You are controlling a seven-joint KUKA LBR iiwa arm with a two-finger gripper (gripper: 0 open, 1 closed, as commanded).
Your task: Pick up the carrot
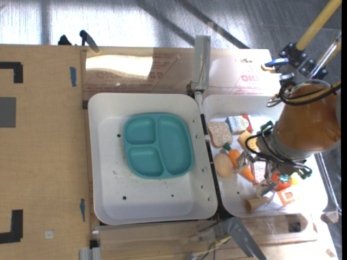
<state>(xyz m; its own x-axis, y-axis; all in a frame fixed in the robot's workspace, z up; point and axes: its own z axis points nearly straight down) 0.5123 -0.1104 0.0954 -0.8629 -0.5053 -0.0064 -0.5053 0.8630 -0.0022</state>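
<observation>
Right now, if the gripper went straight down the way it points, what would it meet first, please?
Probably the carrot, or the orange toys packed beside it, in the right bin. The gripper points down over that clutter, but from this slanted view depth is unclear, so I cannot tell which it would touch first.

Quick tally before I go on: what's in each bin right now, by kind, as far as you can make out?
Left bin:
Teal divided plate: 1

Right bin, partly hidden by the arm:
Carrot: 1
Bread slice: 1
Ice-cream cone: 1
Blue-and-white packet: 1
Pale egg-like item: 1

Total: 6 identifiable
</observation>
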